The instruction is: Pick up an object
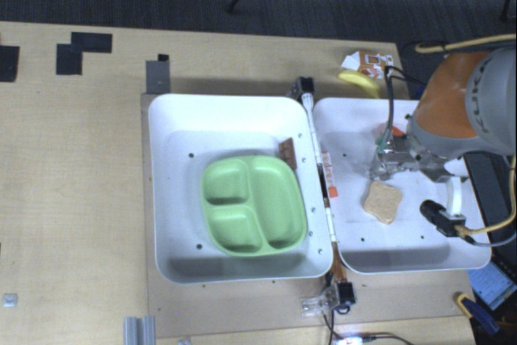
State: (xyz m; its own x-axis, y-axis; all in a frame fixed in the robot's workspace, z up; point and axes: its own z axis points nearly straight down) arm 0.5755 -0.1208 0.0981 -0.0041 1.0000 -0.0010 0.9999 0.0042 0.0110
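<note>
Two white bins are seen: the left bin [174, 174] holds one green divided plate [253, 204] (three compartments); the right bin [355, 125] holds one tan sponge-like object [382, 202]. The gripper [388, 164] is poised just above that object; its state cannot be told.

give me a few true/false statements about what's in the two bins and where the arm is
1. A green divided plate lies in the left bin. True.
2. The tan sponge-like block lies in the left bin. False: it lies in the right bin.
3. The gripper is over the right bin, just above the tan block in the picture. True.
4. The green plate has one single compartment. False: it is divided into three.
5. The tan block sits on the green plate. False: it rests on the white floor of the right bin, apart from the plate.
</note>
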